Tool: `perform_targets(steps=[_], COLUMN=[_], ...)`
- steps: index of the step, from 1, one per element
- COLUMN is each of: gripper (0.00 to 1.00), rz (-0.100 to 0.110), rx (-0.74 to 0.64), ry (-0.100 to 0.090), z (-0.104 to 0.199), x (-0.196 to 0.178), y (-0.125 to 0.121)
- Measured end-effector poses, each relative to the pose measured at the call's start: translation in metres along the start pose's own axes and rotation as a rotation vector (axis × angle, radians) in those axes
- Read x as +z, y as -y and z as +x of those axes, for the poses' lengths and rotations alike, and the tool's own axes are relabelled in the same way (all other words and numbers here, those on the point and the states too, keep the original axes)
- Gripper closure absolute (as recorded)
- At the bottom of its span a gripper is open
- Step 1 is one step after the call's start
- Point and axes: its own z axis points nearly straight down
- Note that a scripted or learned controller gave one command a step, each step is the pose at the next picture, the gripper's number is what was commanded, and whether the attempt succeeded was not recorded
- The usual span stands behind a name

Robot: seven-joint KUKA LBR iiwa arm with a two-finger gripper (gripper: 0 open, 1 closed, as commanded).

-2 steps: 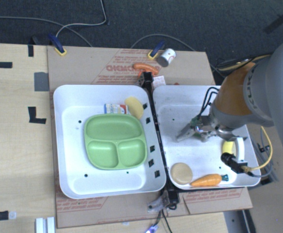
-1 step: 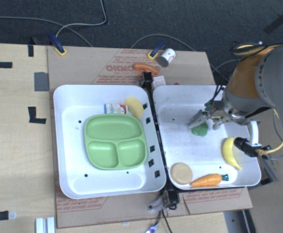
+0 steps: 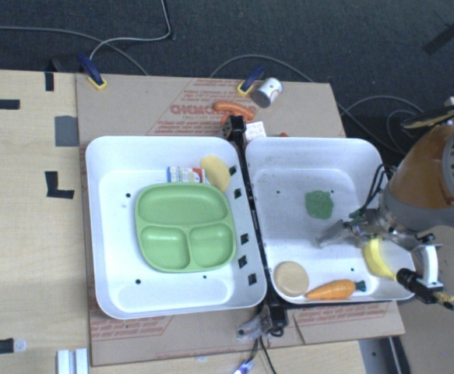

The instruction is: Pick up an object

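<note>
Gripper [image 3: 343, 232]: lowered into the right bin [image 3: 289, 156] beside a banana [image 3: 377, 259]; open or closed cannot be told.
Carrot [image 3: 332, 290]: laid along the front wall.

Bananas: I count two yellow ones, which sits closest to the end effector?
The banana in the right bin, just below the end effector. The other banana lies in the left bin, above the green plate.
</note>
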Motion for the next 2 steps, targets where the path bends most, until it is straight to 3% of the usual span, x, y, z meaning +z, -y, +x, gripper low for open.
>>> perform_targets(steps=[1,2], gripper=[0.00,0.00], rz=[0.000,0.008], rx=[0.006,0.009], ry=[0.012,0.014], z=[0.059,0.007], x=[0.003,-0.044], y=[-0.101,-0.087])
